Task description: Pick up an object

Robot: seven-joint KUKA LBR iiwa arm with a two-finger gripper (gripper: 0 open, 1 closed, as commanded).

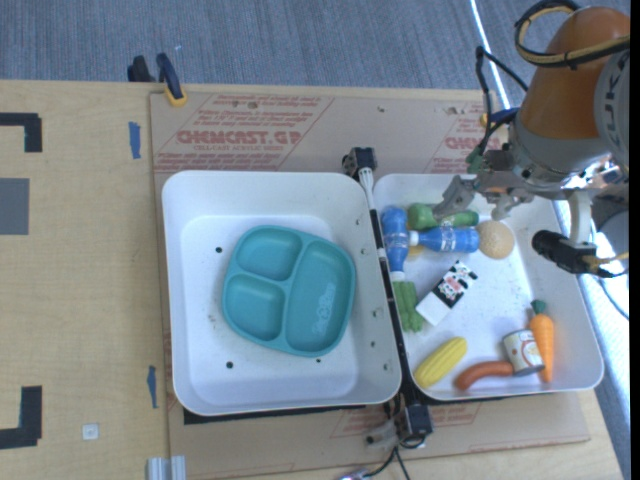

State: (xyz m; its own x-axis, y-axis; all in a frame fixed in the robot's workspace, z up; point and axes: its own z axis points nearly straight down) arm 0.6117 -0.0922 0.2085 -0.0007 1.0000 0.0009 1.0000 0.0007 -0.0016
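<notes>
Corn (441, 361) lies untouched; gripper (477, 198) hovers over the blue bottle (446, 239), fingers apart, holding nothing, so no pick yet.

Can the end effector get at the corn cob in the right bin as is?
Probably yes. The corn cob lies uncovered near the right bin's front edge, apart from the sausage; the end effector hovers farther back.

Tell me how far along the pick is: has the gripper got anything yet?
Nothing looks picked yet. The gripper is low over the back of the right bin, near the blue water bottle and the green item, with nothing visibly between its fingers. The toy corn, carrot and small can lie in that bin. The teal divided plate sits in the left bin. Grasping and lifting remain.
</notes>
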